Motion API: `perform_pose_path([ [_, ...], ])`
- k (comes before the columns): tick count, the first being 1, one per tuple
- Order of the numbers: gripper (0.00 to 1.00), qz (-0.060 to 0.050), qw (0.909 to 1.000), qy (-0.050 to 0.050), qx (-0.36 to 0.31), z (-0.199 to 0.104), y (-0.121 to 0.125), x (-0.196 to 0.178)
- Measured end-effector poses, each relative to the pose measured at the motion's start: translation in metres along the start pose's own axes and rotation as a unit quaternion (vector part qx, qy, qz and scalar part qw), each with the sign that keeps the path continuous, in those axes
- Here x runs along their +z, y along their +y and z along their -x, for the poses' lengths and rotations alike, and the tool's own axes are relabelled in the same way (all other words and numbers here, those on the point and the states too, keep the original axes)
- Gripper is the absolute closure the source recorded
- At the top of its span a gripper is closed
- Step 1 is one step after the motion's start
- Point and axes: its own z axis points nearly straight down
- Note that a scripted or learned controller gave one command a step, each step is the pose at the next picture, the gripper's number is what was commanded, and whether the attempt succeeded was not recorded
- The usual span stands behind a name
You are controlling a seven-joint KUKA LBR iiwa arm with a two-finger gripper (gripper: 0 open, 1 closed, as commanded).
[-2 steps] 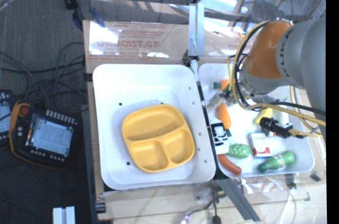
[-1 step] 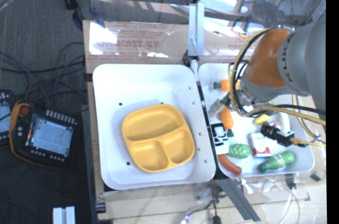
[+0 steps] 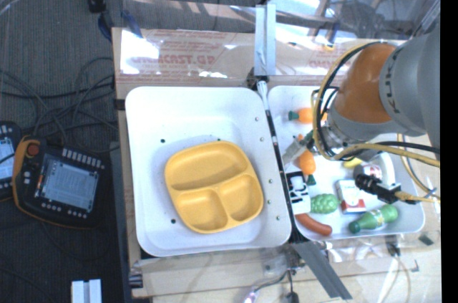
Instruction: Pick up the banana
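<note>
Yellow sliver, likely banana (image 3: pixel 352 163), right bin (image 3: pixel 408 226), mostly under arm | gripper (image 3: pixel 300 146) left of it by orange (image 3: pixel 307 162); open or closed: cannot tell | shift right, centre over banana before descending.

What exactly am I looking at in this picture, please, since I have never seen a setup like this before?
This is one camera fixed above a bench, looking down at a slant. The big grey shape with the orange band is a robot arm reaching in from the right; its grasping end is hidden beneath its own body, so I cannot tell what, if anything, it holds. Two shallow white bins sit side by side. The left bin holds a yellow divided plate. The right bin holds toy food: a carrot, an orange piece, a green vegetable, a sausage and a green bottle-like item. A small yellow bit may be the banana. The box on the floor is the arm's handheld controller.
</note>
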Motion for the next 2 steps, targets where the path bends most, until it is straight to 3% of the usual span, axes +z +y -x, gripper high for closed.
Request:
perform_pose_path([
  [1, 0.0, 0.001, 1.0, 0.001, -0.005, 0.0004, -0.0036, 0.0002],
  [2, 0.0, -0.002, 1.0, -0.003, -0.002, -0.0036, -0.0017, -0.0009],
])
